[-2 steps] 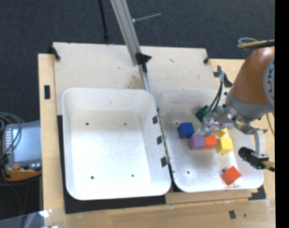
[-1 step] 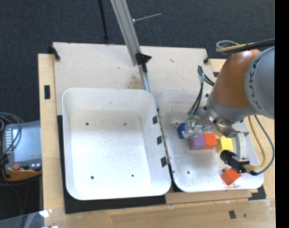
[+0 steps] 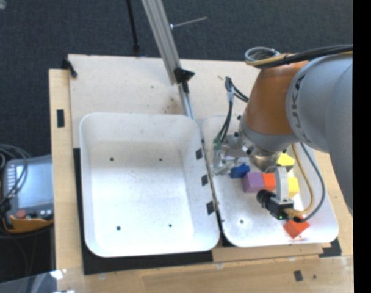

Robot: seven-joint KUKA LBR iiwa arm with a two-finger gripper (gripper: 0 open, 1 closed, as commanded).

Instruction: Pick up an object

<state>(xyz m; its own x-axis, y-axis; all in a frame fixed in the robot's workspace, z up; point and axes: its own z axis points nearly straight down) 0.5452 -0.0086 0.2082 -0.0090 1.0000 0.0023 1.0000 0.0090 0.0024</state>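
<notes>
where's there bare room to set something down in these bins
The left bin is bare floor from wall to wall. In the right bin, only the near-left corner is free; the purple block, blue block and red block crowd the rest under the arm.

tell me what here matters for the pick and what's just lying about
For the job:
- gripper
- blue block
- purple block
- orange block
- yellow block
- red block
- right bin

Just lying about:
- left bin
- aluminium pole
- handheld control pendant
</notes>
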